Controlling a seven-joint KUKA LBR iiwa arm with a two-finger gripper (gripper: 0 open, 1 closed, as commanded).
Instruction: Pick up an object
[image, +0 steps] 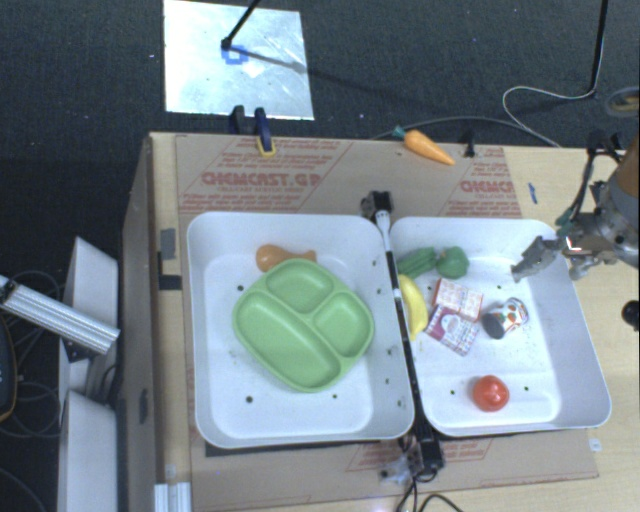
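Nothing is lifted yet, so the approach step is judged to be in hand.

Left to right, with the banana (411, 304) as the landmark: well left of it a green plate (303, 323) is seen in the left bin (225, 400), tilted a bit, with an orange lump (272, 257) tucked just behind its far edge. The banana itself is laid along the left wall of the right bin (570, 385), right beside the divider; its long axis is run near-to-far, slightly bowed. Just behind it a green veg (433, 262) is set, long axis across the bin. Just right of the banana a red-and-white carton (455, 316) is laid flat, turned at a slant, near corner pointed toward the front. Further right a small roundish toy (505, 317) is found just beside the carton, and right and nearer the front a tomato (490, 393) is sat apart from everything, no real axis to speak of.

Far right of the banana, the gripper (530, 260) is hung over the right bin's back right corner, with nothing seen between its fingers. Whether they're spread or closed can't be told, it's too blurry.

Next move, probably: the gripper is to be brought left and down over one item. The tomato or the toy looks easiest since there's room around them; the carton would call for the fingers to be lined up across its short side.
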